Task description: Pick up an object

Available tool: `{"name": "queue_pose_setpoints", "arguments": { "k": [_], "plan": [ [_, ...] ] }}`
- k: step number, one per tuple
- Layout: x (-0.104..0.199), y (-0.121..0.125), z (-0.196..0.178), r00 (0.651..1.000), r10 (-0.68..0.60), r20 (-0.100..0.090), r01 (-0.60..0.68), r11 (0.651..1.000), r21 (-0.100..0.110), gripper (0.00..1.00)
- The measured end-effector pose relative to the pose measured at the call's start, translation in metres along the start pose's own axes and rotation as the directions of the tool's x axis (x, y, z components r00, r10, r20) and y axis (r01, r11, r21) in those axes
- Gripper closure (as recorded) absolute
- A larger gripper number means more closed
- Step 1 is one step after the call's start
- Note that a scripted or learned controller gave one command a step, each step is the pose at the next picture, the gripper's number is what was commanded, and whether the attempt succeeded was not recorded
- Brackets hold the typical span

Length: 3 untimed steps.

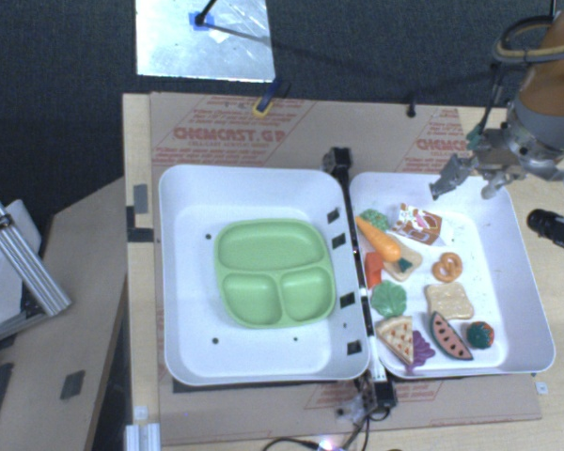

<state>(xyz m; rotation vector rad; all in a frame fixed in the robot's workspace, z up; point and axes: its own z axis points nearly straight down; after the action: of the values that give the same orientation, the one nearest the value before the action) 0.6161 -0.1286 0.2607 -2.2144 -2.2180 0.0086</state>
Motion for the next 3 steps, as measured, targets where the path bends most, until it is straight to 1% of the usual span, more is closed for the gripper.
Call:
{"name": "queue_pose_setpoints", "arguments": {
  "k": [1, 2, 3],
  "plan": [
    [0.0, 0.002, -0.007, 1.0, -0.002, 0.002, 0.002, 1.0, -0.011, 0.0],
    [-0.009, 0.004, 0.041, 1.0, 0.001, 0.002, -0.001, 1.0, -0.009, 0.0],
    [-0.015, 0.0, 0.086, 1.0, 0.001, 0.002, -0.001, 1.0, -0.008, 0.0]
  ]
}}
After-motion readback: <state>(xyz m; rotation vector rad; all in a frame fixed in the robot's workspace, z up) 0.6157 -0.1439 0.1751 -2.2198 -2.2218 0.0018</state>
